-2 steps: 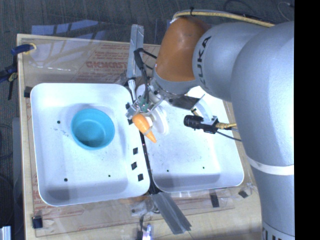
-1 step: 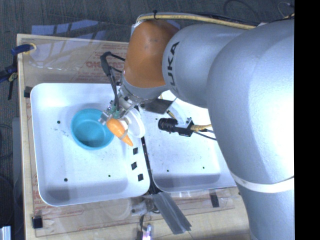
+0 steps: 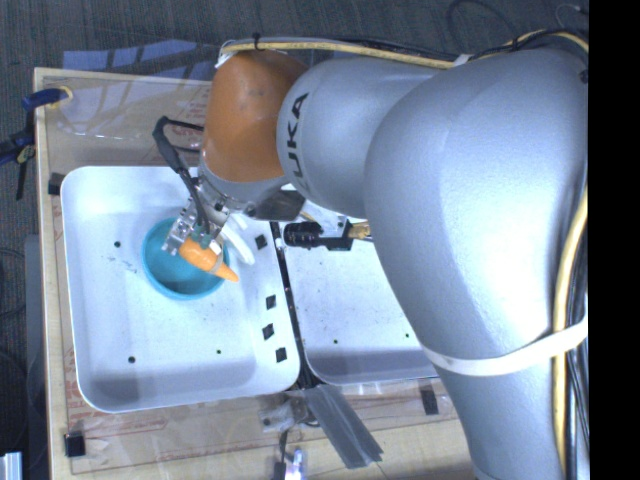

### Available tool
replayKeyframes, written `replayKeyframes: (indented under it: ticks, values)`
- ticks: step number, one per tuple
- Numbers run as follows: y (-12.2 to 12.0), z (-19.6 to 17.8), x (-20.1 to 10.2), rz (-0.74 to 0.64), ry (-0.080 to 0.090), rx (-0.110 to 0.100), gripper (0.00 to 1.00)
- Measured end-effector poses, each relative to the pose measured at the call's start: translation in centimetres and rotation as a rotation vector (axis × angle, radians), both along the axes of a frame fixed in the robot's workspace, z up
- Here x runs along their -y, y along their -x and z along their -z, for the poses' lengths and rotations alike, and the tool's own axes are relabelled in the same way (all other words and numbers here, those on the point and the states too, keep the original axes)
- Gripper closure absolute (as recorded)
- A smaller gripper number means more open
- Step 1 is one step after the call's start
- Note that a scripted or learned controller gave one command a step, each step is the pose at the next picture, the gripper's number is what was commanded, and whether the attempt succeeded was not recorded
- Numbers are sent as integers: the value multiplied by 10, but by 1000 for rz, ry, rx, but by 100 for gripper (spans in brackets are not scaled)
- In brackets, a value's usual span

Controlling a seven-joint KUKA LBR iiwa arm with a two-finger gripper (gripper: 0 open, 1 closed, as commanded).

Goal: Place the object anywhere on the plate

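The grey arm (image 3: 440, 198) reaches in over the right bin (image 3: 350, 368), its orange band (image 3: 245, 118) bent down toward the left bin (image 3: 120, 368). Its gripper (image 3: 193, 230) hangs over the blue plate (image 3: 170, 268) near that bin's right edge. An orange carrot-like object (image 3: 208, 259) lies at the fingertips on the plate's right side; I cannot tell whether the gripper grasps it, as the wrist hides much.

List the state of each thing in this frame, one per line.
Plate: blue, lying flat in the left bin.
Carrot: orange, tilted over the plate's right side, at the gripper's tip.
Gripper: low over the plate, touching the carrot.
Right bin: partly covered by the arm.
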State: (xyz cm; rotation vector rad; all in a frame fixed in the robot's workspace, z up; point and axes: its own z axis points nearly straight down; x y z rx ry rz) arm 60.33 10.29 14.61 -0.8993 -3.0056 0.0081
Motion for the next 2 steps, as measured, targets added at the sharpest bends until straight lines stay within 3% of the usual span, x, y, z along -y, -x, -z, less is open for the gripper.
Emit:
replayKeyframes:
  ticks: [1, 2]
  values:
    - [0, 0, -1, -1, -1, 0, 0]
    - [-24, -150, 10, 203, -1, 4, 0]
